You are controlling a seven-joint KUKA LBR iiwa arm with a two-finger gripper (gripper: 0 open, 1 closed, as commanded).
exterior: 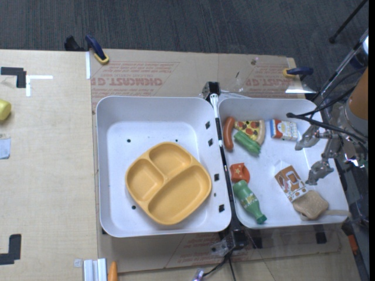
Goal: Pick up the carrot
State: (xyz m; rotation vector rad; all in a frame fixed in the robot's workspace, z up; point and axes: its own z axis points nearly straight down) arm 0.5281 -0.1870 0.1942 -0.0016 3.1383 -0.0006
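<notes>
- Claw (pixel 312 156) hangs over the right bin's (pixel 275 230) right side, fingers spread wide, nothing between them; open like that, it looks set to drop onto something.
- Under it, toward the right bin's near right corner, lie a snack packet (pixel 290 182) and a bread slice (pixel 309 205), neither one the target.
- Carrot (pixel 228 133): I take it to be the long orange-red stick against the right bin's left wall, far end, though it could pass for a sausage.
- It lies flat, lengthwise along that wall, well apart from the claw, so a crossing looks needed.
</notes>
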